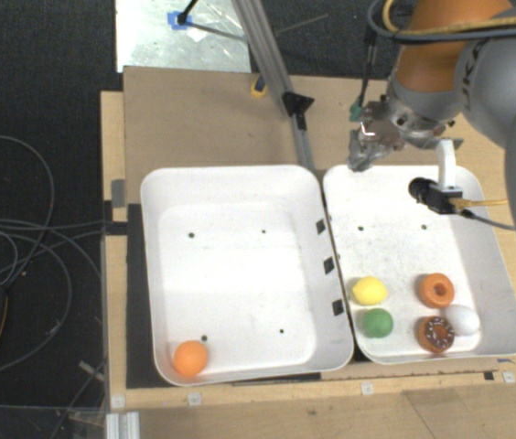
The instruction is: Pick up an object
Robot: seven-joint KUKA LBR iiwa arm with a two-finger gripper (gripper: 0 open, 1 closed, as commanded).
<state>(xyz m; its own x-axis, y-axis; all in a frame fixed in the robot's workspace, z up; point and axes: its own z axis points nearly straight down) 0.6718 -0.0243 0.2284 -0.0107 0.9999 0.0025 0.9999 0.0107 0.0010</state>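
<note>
My gripper point(364, 154) hangs over the back left corner of the right bin point(395, 218), below the orange band of the arm. It is well away from the objects. Near that bin's front lie a yellow ball point(370, 291), a green ball point(377, 323), an orange ring point(435, 290), a brown sprinkled donut point(435, 334) and a white ball point(463, 320). An orange ball point(189, 358) rests alone in the front left corner of the left bin point(231, 245).
A grey pole point(272, 53) slants down to the back edge between the bins. A black fitting on a white post point(434, 193) with a yellow cable juts over the right bin's back. Black clips point(328, 265) line the shared bin wall.
</note>
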